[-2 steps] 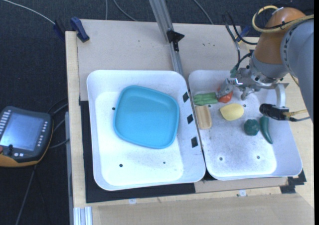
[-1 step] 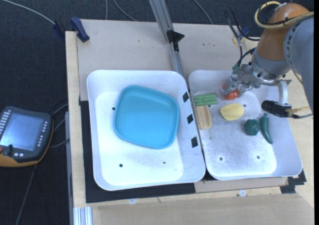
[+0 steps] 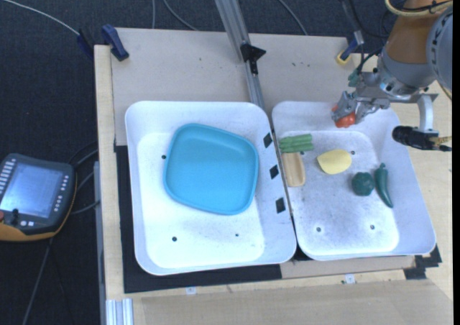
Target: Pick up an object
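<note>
Tomato (image 3: 345, 120), or some small red thing like it, sits right at the gripper (image 3: 350, 109), up near the back edge of the right bin (image 3: 402, 237). From where I stand the red piece looks tucked between or just under the fingertips, but the angle is too poor to say whether it is truly pinched, so I cannot tell if the tool is closed on it or only hovering there. The arm (image 3: 413, 36) leans in over the bin's far corner, which fits a reach for the item lying nearest its side. The other pieces lie apart on the bin floor: a yellow lemon (image 3: 334, 162) near the middle, a green pepper (image 3: 383, 185) and a round green lump (image 3: 362, 184) just beside it, and a green bundle (image 3: 295, 144) by the left wall above a tan block (image 3: 293, 169). In the left bin (image 3: 144, 244) a blue plate (image 3: 211, 168) lies flat, well clear of the work. I would judge the pick not yet proven.
</note>
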`<act>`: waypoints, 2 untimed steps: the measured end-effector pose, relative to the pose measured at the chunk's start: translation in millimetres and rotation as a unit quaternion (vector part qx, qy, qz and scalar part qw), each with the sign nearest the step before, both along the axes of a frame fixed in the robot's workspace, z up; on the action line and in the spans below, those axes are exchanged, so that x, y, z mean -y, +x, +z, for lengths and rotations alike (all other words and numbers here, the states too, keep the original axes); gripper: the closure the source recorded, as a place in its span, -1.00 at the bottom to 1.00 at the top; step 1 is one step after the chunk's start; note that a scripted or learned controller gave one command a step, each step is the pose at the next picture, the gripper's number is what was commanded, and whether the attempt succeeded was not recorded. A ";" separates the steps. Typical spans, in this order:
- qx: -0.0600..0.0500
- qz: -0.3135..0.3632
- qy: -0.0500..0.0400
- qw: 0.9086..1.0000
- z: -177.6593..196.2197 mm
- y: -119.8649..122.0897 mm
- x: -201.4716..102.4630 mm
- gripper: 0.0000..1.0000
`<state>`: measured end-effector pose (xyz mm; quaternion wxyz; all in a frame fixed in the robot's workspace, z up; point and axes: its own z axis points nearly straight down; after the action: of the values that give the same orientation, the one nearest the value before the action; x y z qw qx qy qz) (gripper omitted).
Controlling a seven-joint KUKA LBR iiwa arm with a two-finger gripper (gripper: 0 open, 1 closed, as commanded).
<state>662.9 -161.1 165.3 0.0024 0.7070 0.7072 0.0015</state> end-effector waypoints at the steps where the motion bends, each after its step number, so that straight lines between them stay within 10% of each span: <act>1: 0.001 0.000 0.000 1.000 62.8 3.1 -4.7 1.00; 2: -0.003 0.000 0.000 1.000 56.8 3.3 -4.9 1.00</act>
<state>666.2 -156.2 222.1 0.0003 0.7069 0.7073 0.0000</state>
